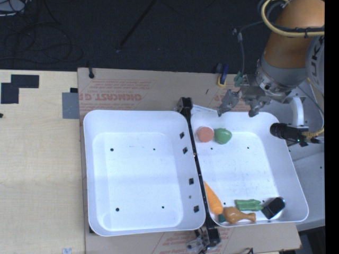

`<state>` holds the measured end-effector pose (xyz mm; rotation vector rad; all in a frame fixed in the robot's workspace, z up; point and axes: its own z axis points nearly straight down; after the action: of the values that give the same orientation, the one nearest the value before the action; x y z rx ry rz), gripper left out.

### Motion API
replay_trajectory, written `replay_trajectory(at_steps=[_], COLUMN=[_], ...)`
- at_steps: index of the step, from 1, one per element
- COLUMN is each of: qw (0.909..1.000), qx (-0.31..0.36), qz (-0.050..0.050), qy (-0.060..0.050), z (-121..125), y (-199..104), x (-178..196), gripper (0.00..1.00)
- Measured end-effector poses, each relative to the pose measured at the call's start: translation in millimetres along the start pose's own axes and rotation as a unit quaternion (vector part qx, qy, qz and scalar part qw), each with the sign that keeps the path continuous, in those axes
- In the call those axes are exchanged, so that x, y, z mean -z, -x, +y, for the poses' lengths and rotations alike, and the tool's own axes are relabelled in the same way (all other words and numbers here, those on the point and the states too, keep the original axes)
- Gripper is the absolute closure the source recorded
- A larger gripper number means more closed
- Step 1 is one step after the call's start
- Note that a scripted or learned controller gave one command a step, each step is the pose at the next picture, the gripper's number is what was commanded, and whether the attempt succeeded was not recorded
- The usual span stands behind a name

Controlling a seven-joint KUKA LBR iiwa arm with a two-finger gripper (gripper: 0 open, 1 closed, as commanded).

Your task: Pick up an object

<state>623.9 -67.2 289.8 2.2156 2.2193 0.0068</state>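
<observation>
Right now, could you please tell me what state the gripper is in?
Gripper: open, nothing between its fingers, above the far edge of the right bin.

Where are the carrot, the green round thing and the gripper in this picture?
carrot [213,198], camera view, middle of its orange body.
green round thing [223,136], camera view, centre of its top.
gripper [239,107], camera view, midway between its two fingertips.

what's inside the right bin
In the right bin: pink ball, green ball, carrot, green piece, brown piece, black block. Nothing looks covered.
</observation>
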Motion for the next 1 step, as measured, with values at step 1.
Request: replay_trajectory(at_steps=[1], qw=[0.9999], qx=[0.002], qz=[0.002], qy=[-0.010], z=[8.2], y=[-78.3], x=[-109.8], gripper=[0.00])
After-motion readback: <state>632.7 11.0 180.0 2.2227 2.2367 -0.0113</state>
